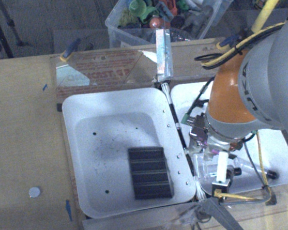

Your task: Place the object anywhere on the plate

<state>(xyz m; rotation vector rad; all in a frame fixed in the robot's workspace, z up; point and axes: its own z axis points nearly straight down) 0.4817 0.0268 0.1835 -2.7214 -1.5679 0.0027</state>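
Nearest the camera, the grey arm (272,75) with its orange band (227,96) fills the right side and hides most of the right bin (280,165). Its bulk covers that bin's far wall and much of its floor, so whatever lies underneath cannot be made out.

Below the wrist, the claw (219,173) hangs low over the right bin's left part, close to the ridge between the two bins. It looks see-through and pale against the white floor, with cables around it, so I cannot tell whether it is open or closed, or whether anything is in it.

Over in the left bin (80,145), a dark ribbed plate (150,172) lies flat on the floor toward the near right corner, its near edge close to the bin's near wall. No separate object for the task can be picked out anywhere; the plate's top looks bare. Most of the left bin's floor to the left and beyond the plate is open white surface with faint scuffs.

Around the bins runs the tan table (17,143), with a clear tub of colourful toys (172,4) beyond its far edge.
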